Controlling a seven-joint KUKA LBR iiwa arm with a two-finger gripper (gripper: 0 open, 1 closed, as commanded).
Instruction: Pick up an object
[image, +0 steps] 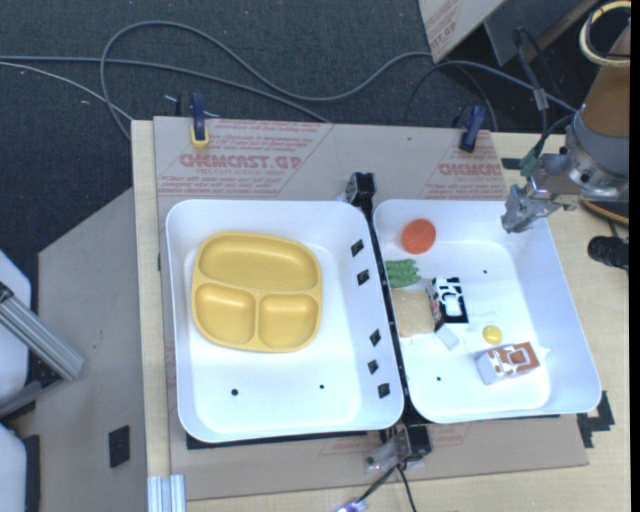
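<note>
Camera view finds the hand (522, 212) above the right bin's (560, 330) top-right rim, its grip unreadable. An orange ball (419, 236) lies nearby, apart.

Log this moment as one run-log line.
phase: approach | tool: above right bin's far right corner, holding nothing | orange ball: in right bin, untouched | yellow tray: in left bin
</note>
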